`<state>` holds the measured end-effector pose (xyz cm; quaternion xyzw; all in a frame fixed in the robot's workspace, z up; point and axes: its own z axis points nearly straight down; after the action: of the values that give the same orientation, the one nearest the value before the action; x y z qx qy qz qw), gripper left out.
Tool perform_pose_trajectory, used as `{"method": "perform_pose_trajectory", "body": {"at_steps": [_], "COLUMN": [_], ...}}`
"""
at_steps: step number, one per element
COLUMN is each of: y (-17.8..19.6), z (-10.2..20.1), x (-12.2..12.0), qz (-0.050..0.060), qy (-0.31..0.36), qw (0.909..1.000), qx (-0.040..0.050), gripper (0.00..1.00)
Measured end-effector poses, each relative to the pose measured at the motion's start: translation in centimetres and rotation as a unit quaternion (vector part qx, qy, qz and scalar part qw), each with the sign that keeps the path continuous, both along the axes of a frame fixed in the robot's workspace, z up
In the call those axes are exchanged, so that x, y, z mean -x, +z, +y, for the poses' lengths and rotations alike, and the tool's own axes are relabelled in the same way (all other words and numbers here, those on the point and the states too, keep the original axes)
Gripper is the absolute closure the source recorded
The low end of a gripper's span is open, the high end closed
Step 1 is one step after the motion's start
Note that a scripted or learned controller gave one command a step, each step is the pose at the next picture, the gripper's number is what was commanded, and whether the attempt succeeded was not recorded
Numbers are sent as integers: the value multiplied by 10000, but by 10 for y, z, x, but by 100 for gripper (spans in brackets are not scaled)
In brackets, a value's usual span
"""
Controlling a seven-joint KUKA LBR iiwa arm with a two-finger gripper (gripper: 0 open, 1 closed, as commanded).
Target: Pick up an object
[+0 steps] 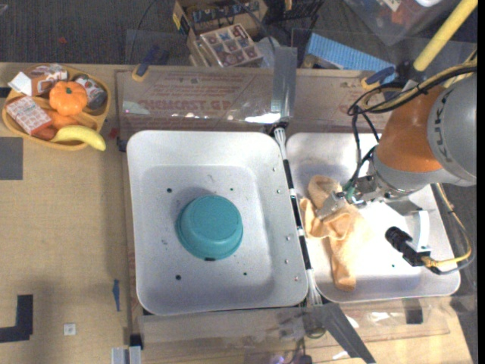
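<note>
Hand (339,202) low in right bin (364,275), touching yellow cloth (339,237); cannot tell whether spread or pinching.

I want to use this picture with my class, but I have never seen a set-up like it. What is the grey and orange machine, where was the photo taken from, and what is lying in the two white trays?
The machine is a robot arm, grey with an orange band, reaching in from the right. The photo comes from one fixed camera above the bench, looking down at a slant. At the arm's end is a two-finger gripper, its tool for picking things up. The left bin holds an upturned teal bowl. The right bin holds a crumpled yellow cloth, and the gripper sits low, right at the cloth's upper folds. Whether it actually grips the cloth cannot be told from here. On the bench's far left is a dish of toy food with a pumpkin and a banana.
</note>
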<state>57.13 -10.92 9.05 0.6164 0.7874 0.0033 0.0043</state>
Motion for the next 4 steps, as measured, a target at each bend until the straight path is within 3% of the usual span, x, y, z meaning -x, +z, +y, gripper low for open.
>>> {"method": "perform_pose_trajectory", "body": {"at_steps": [1, 2, 3, 4], "y": [0, 11, 11, 1], "z": [9, 9, 9, 10], "x": [-44, -45, -45, 2], "qz": [-18, -36, -37, -27], "qy": [153, 157, 157, 585], "qw": [9999, 9999, 9999, 9983], "qx": [17, 11, 12, 9], "gripper": [0, 100, 0, 0]}}
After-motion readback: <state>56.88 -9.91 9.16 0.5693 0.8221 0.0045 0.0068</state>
